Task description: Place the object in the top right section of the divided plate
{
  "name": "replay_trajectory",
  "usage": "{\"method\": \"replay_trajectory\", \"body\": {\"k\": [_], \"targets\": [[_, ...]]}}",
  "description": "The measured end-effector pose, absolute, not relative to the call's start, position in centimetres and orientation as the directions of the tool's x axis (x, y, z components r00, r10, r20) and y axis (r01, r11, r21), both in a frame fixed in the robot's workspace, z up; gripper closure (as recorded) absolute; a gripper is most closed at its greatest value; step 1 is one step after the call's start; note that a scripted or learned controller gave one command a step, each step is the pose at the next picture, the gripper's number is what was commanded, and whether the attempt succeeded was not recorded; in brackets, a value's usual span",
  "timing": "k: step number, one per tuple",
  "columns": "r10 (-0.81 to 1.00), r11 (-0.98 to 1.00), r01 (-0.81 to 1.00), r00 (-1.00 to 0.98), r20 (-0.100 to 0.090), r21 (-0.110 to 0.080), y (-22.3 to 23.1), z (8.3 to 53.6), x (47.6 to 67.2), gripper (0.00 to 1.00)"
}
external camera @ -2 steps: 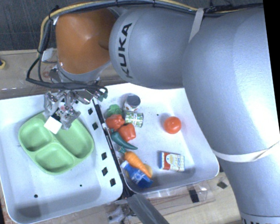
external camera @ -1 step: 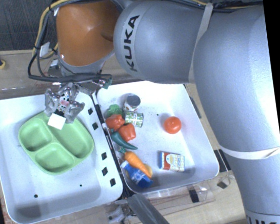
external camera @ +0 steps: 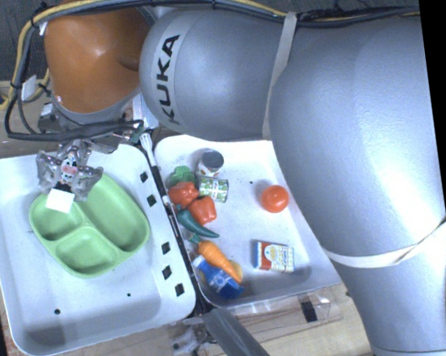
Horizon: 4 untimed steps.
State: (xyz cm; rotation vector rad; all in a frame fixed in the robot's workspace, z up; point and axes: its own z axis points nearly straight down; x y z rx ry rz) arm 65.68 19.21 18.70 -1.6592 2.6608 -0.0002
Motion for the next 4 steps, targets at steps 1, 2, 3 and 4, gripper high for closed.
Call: {"method": "replay_trajectory", "body": {"k": [1,2,3,4], "targets": [[-1.000,0.016,-1.000,-0.016,-0.001,0.002,20.5,13.5,65.5,1.00],[-0.953,-0.302,-0.953,0.302,-0.001,0.003,21.4,11.0,65.6,1.00],[-0.805,-0.594,-0.805,0.594,0.007,-0.002,21.5,10.2,66.0,1.00],[-0.692,-0.722,-0.692,0.722,-0.002,-0.003,22.0,14.0,65.6,1.00]]}}
